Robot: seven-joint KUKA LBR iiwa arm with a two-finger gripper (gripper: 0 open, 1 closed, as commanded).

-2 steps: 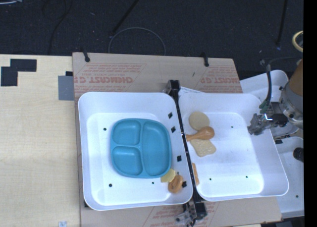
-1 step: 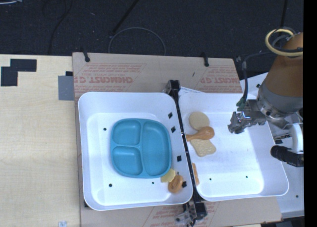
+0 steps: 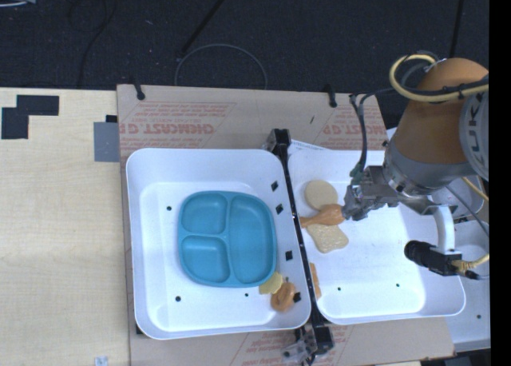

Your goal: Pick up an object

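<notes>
— So, where is the gripper at this moment?

— Over the right bin, near that bin's left wall and toward its far half. The arm comes in from the right, orange band above the wrist.

— Is it holding anything?

— An orange-tan food piece lies right at the fingertips, touching them as far as I can see. Whether the fingers are clenched on it or merely against it, I cannot tell; the metal there is too dark and crowded.

— What else lies in that bin?

— A pale round piece just beyond the orange-tan one, and a pale flat piece just on its near side. All three cluster by the left wall.

— And the left bin?

— A blue divided plate sits in its middle, three compartments. At the near right corner, a small yellowish piece touches the plate's rim, with a brownish piece just beside it, against the divider between the bins.

— Anything on that divider?

— An orange sliver sits just on the right bin's side of it, near the brownish piece.
</notes>
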